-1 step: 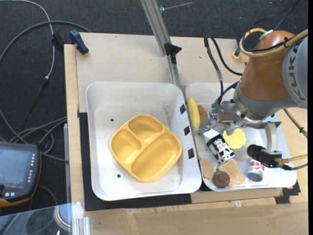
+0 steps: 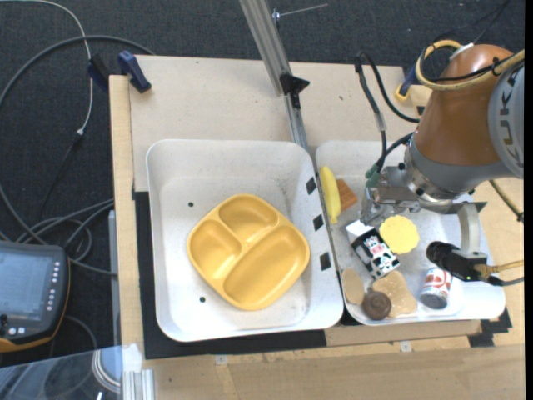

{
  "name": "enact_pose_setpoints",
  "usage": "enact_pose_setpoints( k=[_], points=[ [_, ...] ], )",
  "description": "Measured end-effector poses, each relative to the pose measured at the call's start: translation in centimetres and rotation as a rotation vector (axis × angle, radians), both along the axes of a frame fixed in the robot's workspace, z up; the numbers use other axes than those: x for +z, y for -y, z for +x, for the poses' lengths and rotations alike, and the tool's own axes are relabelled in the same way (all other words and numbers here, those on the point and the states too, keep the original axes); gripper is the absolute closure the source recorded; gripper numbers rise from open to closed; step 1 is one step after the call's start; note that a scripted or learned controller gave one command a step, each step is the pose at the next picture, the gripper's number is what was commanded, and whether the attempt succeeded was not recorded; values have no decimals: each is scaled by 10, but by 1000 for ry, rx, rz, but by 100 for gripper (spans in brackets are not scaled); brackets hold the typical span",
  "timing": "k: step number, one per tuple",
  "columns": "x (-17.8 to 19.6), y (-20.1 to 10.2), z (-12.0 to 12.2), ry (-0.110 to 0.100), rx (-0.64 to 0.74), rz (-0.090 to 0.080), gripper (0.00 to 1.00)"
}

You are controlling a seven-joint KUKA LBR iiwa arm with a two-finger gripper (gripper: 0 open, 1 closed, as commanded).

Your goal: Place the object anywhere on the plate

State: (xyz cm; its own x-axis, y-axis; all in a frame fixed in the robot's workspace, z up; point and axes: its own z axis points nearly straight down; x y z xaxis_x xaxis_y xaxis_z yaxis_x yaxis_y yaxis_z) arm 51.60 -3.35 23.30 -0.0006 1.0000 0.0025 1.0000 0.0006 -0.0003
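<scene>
- You have two white bins side by side on the bench: the left bin [image 2: 166, 173] holds a yellow plate [image 2: 248, 250] with three compartments, lying slightly tilted in plan.
- Nothing you can see lies on the plate.
- The right bin [image 2: 491, 307] holds a banana [image 2: 330, 193] along its left wall, a yellow round piece [image 2: 400, 234], a black and white box [image 2: 374, 251], a small can [image 2: 435, 287], a tan slice [image 2: 398, 293] and a brown round piece [image 2: 377, 305].
- Your arm [image 2: 466, 115] hangs over the right bin's upper part; the gripper [image 2: 385, 197] sits just above the yellow round piece, fingers unclear.
</scene>
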Motion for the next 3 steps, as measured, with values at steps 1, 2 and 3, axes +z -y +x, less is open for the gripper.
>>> enact_pose_setpoints(
  k=[1,2,3],
  points=[
    [-43,19,52,1,-1,-4,100],
    [-40,-11,102,4,4,-1,100],
    [-40,-8,147,4,3,-3,100]
  ],
)
